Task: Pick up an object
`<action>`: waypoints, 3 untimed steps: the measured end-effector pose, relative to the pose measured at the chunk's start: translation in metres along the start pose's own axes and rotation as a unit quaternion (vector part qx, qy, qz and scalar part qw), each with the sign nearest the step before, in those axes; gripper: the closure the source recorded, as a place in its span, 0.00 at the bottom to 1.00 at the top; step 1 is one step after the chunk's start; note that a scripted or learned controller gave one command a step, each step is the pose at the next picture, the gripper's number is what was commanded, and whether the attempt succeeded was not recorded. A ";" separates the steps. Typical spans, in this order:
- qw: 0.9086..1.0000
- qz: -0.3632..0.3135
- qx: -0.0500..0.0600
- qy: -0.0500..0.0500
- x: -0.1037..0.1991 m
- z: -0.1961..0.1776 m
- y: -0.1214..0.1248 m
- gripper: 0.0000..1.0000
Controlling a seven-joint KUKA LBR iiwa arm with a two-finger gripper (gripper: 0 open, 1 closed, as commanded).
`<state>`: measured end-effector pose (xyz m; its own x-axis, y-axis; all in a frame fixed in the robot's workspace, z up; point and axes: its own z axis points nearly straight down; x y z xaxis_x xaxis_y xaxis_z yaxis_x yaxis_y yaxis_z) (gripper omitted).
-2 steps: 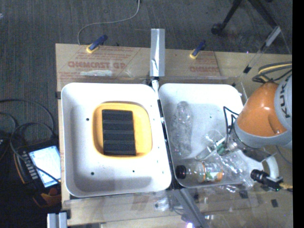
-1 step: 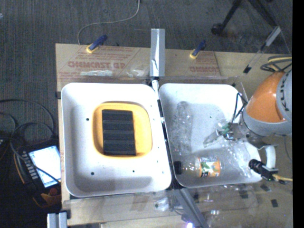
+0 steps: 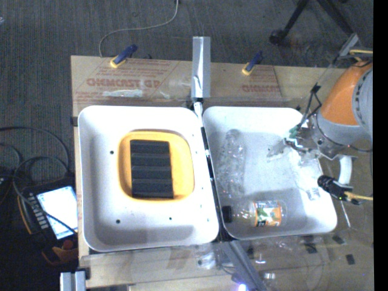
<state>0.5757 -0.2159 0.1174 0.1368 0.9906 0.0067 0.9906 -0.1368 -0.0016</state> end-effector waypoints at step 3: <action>0.995 -0.103 -0.001 -0.003 0.042 0.014 -0.097 1.00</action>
<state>0.4853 -0.1613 0.1036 -0.0686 0.9976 0.0001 0.9976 0.0686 0.0020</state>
